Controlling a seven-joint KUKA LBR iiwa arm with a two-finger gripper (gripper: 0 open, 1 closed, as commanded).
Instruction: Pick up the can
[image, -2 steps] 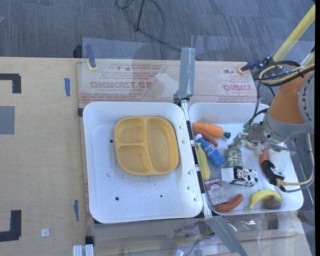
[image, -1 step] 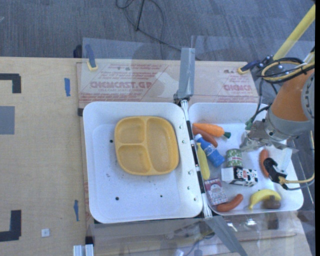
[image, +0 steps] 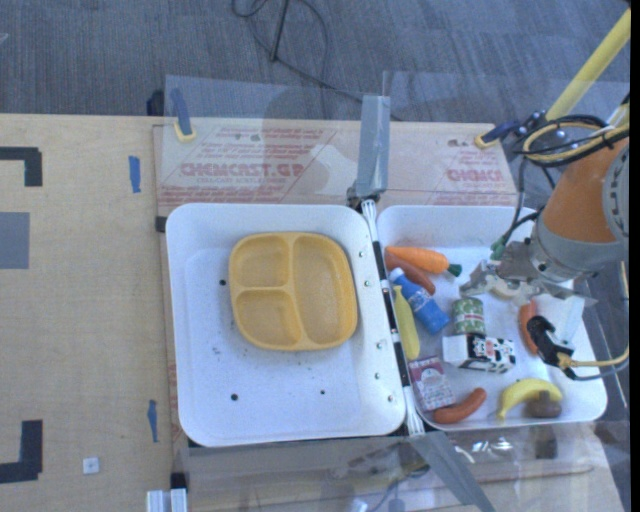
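Camera view, slant look down on both bins. I have the can (image: 467, 316) standing upright in the right bin (image: 590, 405), near its middle. It is crowded: the blue bottle (image: 420, 306) just to its left, the black-and-white carton (image: 481, 351) touching or nearly touching below, the carrot (image: 418, 260) further up.

The gripper (image: 492, 278) sits just above and right of the can, low over the bin. I cannot tell how wide it stands or whether it has anything; the wrist hides that end.

Left bin (image: 190, 330) carries a yellow divided plate (image: 293, 291), well apart from the work.

Risks as I judge them:
- The tool looks offset from the can. A straight descent may clip the rim and tip it.
- Tight neighbours. The tool could land on the carton or bottle and shove them.
- Smooth round side may slip from an off-centre squeeze.
- Banana (image: 527, 393) and sausage (image: 459, 405) near the front wall look safe.
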